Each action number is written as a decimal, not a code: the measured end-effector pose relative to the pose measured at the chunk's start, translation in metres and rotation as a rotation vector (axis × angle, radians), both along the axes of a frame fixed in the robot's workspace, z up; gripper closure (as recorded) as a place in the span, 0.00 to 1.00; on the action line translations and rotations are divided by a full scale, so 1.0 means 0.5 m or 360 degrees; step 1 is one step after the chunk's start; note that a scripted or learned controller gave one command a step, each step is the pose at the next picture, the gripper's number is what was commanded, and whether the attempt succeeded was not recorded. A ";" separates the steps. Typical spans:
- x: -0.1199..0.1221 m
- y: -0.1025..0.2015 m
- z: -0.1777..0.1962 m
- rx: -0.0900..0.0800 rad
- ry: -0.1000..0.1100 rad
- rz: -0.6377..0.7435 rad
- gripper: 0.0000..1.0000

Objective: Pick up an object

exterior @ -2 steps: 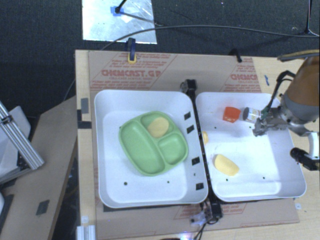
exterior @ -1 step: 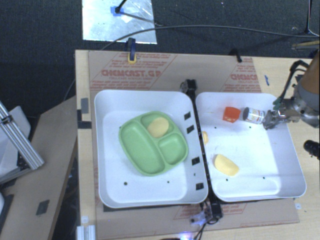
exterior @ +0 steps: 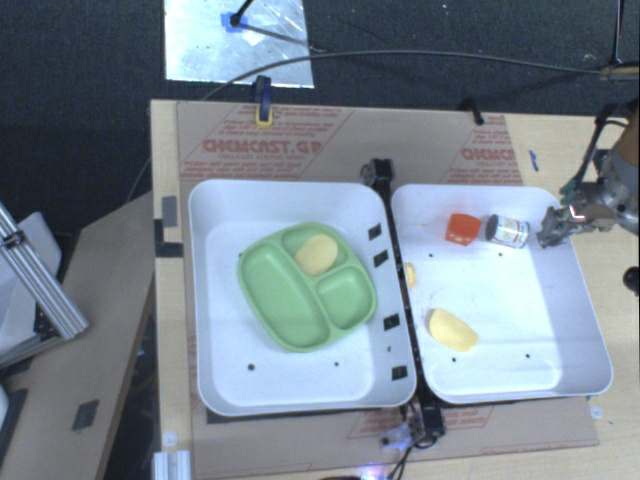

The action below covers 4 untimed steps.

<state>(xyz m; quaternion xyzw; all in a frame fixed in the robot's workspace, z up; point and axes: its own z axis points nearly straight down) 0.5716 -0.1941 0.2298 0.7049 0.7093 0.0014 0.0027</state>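
1 arm in from frame right; gripper (exterior: 556, 230) sits low at the upper right of the right bin (exterior: 585, 368), over its right wall. Jaw state: cannot tell, tips too small and dark to resolve.

Nearest candidate: small jar (exterior: 508, 232), on its side, long axis roughly left-right in frame, just left of the gripper, apart from it. Orange block (exterior: 461, 229) lies just left of the jar. Yellow piece (exterior: 452, 329) sits lower centre of the same bin, well apart.

Judgement: a short move toward frame left reaches the jar; jaws should close across its short axis.
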 end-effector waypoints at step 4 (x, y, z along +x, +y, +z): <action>0.081 0.409 -0.031 0.0006 0.0006 0.0006 1.00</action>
